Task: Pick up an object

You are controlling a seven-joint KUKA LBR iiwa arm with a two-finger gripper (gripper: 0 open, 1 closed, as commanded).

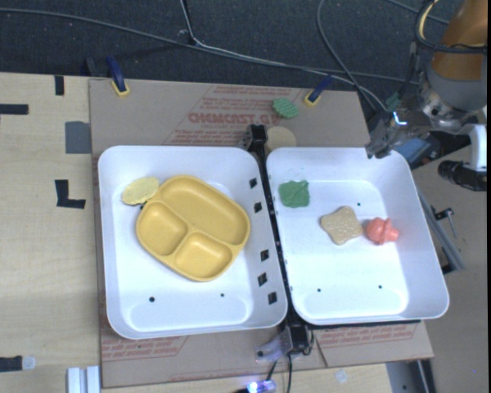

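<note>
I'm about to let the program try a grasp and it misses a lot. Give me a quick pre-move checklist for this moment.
1. Targets in the right bin: green piece, tan piece, red piece: ok.
2. Tan and red pieces apart: not ok, they sit very close or touching.
3. Green piece has free space around it: ok.
4. Gripper over a target: not ok, it is at the bin's far right corner.
5. Gripper holding nothing: cannot tell.
</note>
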